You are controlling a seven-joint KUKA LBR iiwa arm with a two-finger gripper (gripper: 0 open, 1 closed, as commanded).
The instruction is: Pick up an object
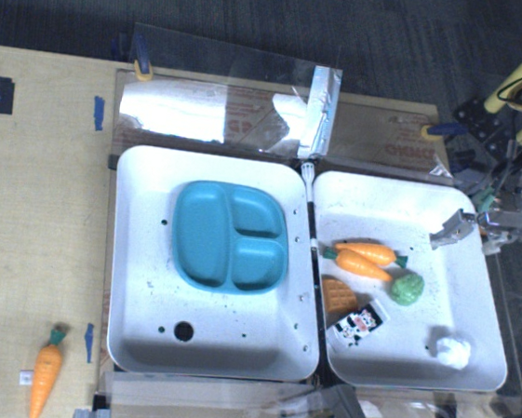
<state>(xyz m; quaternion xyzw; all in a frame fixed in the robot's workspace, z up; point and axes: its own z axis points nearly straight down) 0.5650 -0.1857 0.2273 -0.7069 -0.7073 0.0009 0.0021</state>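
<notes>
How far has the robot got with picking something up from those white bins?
Nothing looks picked up yet. The two carrots, the green ball and the black and white toy all lie in the right bin. The gripper hangs over that bin's far right edge with nothing visible in it. Left to do: come down on one object, close on it and lift.

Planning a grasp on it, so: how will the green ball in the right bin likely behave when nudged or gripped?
The green ball looks round, so it would probably roll if pushed. It rests against a carrot, which may block it on that side. Its dull, rough-looking surface suggests it is not very slippery.
</notes>
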